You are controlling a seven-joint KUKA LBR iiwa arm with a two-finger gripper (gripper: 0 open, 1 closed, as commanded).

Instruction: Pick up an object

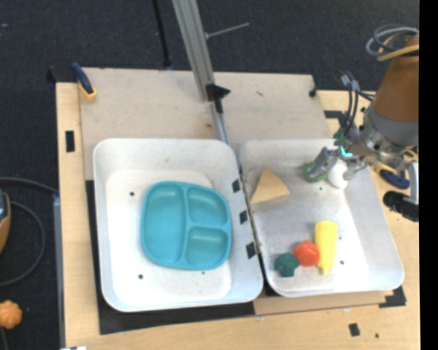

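The right bin [365, 217] holds a tan wedge [268, 187] near its left wall. A yellow block [325, 245], a red-orange piece [306, 253] and a dark green piece [286, 264] lie together near its front. My gripper [328, 168] hangs over the back of this bin, right of the wedge and above the yellow block. Its fingers [317, 166] point left, and a small white thing [338, 176] sits by them; I cannot tell whether it is held. The arm comes in from the right.
The left bin [117, 195] holds a teal divided plate [186, 224]. A grey metal post [197, 49] rises from the back of the bench between the bins. Cables lie at the far right, and a small orange ball [7, 313] sits at the lower left.
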